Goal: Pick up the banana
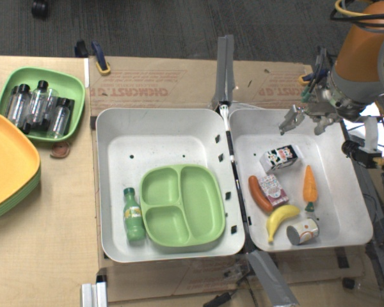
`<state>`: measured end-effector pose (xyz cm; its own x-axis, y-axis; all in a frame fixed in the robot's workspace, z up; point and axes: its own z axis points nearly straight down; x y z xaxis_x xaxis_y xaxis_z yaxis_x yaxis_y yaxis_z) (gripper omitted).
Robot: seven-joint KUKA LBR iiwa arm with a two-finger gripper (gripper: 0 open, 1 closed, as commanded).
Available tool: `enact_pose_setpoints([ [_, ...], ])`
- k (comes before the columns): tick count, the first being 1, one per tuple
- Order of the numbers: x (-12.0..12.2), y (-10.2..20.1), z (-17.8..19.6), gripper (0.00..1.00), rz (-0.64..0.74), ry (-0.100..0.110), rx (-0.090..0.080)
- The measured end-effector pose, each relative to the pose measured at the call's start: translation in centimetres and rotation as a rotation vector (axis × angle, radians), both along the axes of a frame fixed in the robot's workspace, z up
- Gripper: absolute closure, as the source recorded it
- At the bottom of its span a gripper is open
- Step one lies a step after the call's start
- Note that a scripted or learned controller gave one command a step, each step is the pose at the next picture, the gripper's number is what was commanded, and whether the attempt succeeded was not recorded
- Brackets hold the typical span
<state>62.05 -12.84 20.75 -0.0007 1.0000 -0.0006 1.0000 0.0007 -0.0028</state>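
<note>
1. The banana (280, 220) lies in the right bin (345, 235), near that bin's front edge, curved and yellow.
2. Touching or just beside the banana on its right is a grey can (303, 231) lying on its side.
3. Just behind the banana sits a small pink packet (271, 189), with a red sausage (259, 194) at the banana's back-left.
4. An orange carrot (310, 184) lies behind and to the right of the banana; a small milk carton (280, 158) lies farther back.
5. The hand (305, 119) hangs over the bin's back edge, well apart from the banana, its 2 fingers spread with nothing between them.
6. Left of the banana, the left bin (115, 139) holds a green divided tray (179, 204) and a green bottle (134, 215).
</note>
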Motion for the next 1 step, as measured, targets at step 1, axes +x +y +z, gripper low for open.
enact_pose_setpoints([
  [1,0.00,-0.06,0.80,1.00,0.001,0.001,-0.001],
])
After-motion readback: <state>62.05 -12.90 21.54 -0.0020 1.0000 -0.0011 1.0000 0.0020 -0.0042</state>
